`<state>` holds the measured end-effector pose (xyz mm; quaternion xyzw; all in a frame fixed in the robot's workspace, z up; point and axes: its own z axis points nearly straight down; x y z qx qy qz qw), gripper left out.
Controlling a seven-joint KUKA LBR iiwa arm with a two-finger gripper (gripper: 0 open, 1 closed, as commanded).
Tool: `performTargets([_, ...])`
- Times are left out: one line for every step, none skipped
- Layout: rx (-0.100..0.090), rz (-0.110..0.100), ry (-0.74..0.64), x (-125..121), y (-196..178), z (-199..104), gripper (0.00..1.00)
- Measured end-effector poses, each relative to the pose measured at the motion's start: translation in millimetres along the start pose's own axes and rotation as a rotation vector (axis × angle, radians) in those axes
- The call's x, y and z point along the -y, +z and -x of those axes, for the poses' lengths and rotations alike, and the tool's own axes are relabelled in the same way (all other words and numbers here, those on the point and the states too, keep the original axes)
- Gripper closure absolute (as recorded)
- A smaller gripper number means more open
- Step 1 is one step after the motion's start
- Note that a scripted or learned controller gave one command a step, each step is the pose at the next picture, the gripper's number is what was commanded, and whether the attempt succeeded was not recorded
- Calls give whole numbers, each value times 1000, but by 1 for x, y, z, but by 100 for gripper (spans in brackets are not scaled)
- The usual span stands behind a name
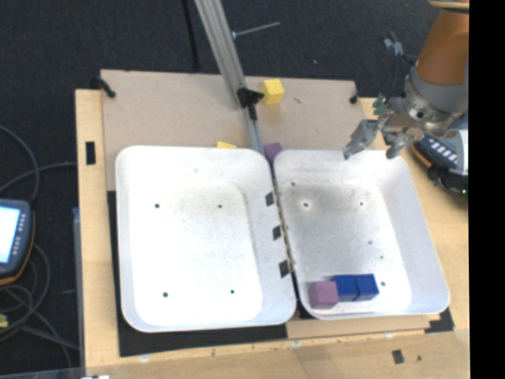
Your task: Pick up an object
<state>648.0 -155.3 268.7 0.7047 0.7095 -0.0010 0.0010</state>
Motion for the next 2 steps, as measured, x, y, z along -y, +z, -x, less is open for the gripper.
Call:
performTargets([-3,2,7,61,-35,-18,0])
performTargets([-2,-7,10,98,86,7,0])
